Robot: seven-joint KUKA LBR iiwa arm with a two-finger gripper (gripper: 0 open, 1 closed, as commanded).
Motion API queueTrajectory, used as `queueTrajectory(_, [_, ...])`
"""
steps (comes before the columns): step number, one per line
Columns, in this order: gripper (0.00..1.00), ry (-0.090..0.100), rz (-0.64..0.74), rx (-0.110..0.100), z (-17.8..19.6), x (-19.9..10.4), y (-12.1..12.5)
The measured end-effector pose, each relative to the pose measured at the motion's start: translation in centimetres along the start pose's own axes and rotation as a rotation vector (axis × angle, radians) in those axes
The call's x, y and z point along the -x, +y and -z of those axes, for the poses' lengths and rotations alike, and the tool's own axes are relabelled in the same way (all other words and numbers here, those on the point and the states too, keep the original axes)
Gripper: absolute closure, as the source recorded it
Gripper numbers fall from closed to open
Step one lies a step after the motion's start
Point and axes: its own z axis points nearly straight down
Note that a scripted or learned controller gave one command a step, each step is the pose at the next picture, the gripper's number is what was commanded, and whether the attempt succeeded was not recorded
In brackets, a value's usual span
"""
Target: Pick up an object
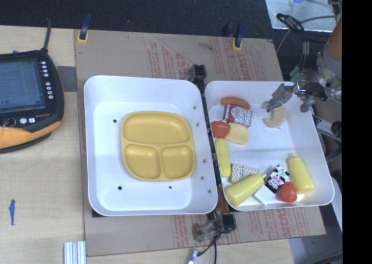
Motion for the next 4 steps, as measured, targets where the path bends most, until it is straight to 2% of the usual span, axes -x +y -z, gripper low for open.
queueTrajectory(1, [0.0, -0.002, 0.0, 0.0, -6.2, 3.2, 4.5])
queueTrajectory(2, [0.0, -0.003, 0.0, 0.0, -12.9, 7.7, 7.5])
queueTrajectory(3, [0.0, -0.001, 0.003, -0.001, -18.1, 7.5, 7.8])
queueTrajectory(4, [1.0, -0.001, 0.006, -0.002, -16.9, 7.6, 7.8])
